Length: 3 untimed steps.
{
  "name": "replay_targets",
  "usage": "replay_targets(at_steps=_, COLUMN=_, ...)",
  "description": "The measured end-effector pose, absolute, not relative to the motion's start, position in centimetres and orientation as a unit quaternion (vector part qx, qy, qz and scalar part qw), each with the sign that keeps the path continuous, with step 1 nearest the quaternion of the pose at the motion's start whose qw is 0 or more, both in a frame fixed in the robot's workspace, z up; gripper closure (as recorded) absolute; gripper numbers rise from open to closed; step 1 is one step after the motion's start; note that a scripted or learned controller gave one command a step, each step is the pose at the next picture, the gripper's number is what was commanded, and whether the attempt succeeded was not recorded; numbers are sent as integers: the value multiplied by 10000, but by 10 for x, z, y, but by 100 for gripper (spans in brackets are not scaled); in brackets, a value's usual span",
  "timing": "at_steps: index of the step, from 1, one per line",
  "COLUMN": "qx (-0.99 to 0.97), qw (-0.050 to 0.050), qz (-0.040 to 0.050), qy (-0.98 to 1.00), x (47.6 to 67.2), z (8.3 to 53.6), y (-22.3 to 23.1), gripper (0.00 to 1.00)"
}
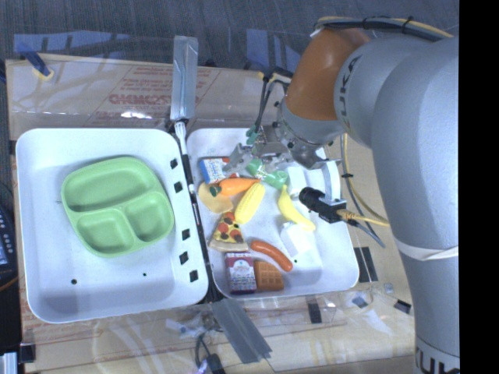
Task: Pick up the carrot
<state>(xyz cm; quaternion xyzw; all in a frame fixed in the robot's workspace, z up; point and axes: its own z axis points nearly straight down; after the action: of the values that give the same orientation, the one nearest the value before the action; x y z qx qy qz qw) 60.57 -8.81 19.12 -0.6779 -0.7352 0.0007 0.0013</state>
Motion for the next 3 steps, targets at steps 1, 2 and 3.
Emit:
replay_targets(at_steps=1, qx=-6199, qw=3, qz=2, qy=-7847, x=596, z=92, y=-118, gripper=0)
replay_targets(at_steps=2, qx=-6183, qw=7, qz=4, qy=-7859, x=596, z=102, y=-117, gripper=100)
replay_targets(at_steps=3, qx=-6181, qw=6, qz=5, qy=-7861, x=596, z=102, y=-117, gripper=0)
